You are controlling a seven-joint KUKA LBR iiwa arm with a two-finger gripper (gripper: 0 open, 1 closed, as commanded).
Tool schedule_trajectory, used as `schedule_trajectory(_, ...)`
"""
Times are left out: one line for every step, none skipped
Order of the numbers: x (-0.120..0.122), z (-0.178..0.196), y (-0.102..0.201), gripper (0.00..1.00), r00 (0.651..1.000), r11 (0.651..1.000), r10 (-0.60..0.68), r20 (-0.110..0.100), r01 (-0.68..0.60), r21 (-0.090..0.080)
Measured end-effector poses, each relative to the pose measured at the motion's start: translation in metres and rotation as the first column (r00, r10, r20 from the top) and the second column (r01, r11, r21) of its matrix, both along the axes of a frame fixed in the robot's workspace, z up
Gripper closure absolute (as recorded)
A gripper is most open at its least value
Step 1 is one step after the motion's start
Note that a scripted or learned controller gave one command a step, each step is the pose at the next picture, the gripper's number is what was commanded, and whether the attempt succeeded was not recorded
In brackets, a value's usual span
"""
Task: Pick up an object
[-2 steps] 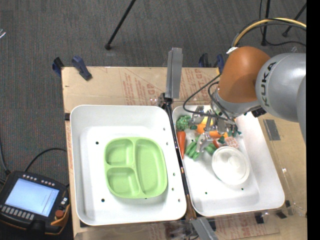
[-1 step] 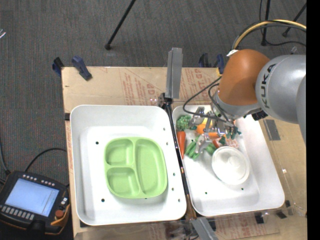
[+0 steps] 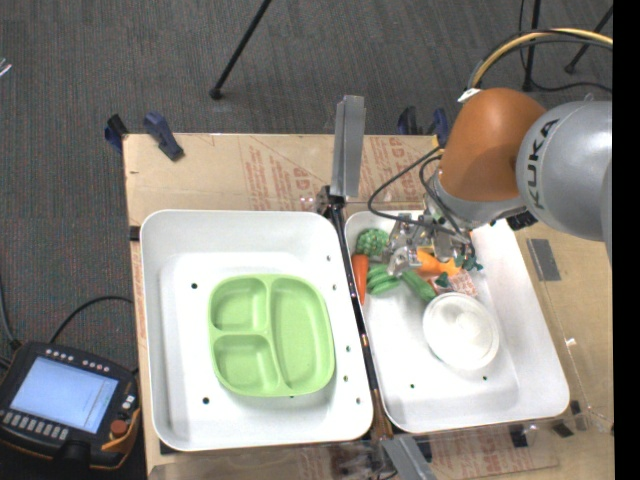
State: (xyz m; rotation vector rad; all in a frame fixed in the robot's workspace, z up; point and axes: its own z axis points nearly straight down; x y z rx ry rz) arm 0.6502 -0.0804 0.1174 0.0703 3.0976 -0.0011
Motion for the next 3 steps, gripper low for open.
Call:
schedule_trajectory(-0.007,0.147,0.018,1.0,0.999,1.0,0.029,-0.023,-0.029,0.0)
schedule_trajectory(-0.006,0.158,0.043,1.0,0.994,0.995,0.1,-0.038,-0.1,0.003)
schedule_trajectory(-0.004,0.168,0.044,1.0,0.994,0.995,0.099,-0.034,-0.099,0.003)
